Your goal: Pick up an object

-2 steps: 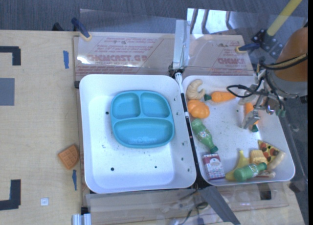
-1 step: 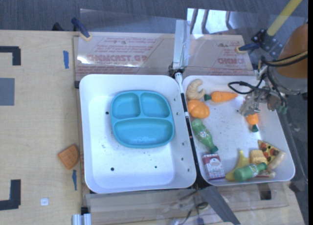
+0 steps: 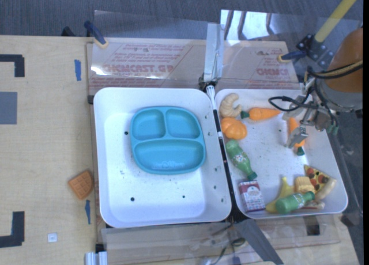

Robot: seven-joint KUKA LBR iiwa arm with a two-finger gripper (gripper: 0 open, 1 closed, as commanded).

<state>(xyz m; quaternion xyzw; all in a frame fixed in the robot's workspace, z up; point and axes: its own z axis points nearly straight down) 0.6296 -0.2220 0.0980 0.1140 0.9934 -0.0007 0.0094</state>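
Bench, left edge: a small orange waffle lies on the bare wood, outside both bins.

Left bin: holds a blue divided plate, set toward the far half of the bin; nothing lies on the plate.

Right bin, contents from its left wall onward: a croissant in the far left corner; an orange fruit just below it; a green bottle lying along the left wall; a small red-and-white carton near the front edge; a carrot toward the far edge; a banana; a second green bottle lying at the front edge, touching the banana; a pizza slice in the front right corner.

Pincer: low over the right side of the right bin, at a small orange-and-green piece. Whether it is spread or pressed together, I cannot tell; cables hide much of it.

Task status: judged not yet done. No item is seen lifted clear of the bin floor. Remaining: a confirmed grasp and a lift.
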